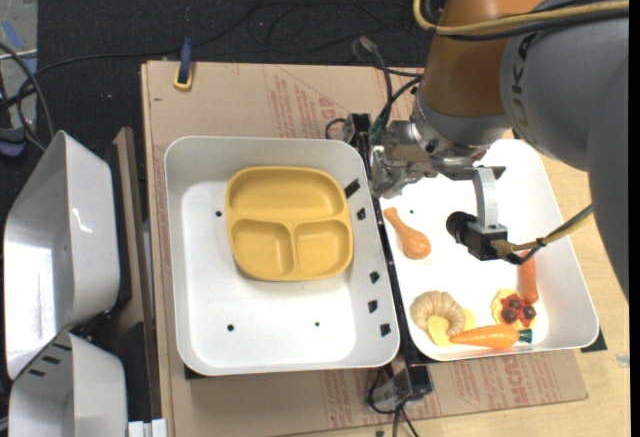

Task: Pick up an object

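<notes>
The right bin (560,225) holds several toy foods. An orange drumstick (408,233) lies near its left wall. A tan croissant (437,311), an orange carrot (487,334), a yellow piece with dark berries (517,309) and a red sausage (527,277) sit along its near side. My gripper (392,168) hangs below the orange-banded wrist over the far left corner of this bin, a little beyond the drumstick. I see nothing held in it.
A yellow divided plate (290,222) rests in the left bin (200,325). The two bins share a narrow ridge between them, right beside the gripper. Cables and a cardboard sheet (260,95) lie beyond the bins.
</notes>
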Available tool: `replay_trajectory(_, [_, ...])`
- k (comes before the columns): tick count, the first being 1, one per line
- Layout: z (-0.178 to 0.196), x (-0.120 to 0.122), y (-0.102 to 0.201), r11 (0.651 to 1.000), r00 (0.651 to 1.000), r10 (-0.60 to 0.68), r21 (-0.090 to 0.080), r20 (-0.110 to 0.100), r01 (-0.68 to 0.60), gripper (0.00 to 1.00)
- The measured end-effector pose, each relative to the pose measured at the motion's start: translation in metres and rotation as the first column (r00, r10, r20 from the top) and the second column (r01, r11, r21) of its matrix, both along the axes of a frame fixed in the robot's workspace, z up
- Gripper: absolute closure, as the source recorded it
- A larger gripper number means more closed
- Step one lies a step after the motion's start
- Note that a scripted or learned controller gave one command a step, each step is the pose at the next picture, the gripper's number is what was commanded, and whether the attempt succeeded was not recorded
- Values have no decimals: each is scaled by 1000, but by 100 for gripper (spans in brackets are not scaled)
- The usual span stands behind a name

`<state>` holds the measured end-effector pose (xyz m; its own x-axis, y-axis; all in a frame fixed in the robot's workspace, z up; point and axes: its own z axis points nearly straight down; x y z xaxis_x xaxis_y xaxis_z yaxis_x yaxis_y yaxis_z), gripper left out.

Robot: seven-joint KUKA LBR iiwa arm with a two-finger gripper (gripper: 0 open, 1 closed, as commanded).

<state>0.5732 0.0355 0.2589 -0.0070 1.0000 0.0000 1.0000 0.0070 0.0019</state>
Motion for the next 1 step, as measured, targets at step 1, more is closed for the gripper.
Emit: replay_trajectory(1, [-14,21,56,1000,1000,0,0,0,0,100])
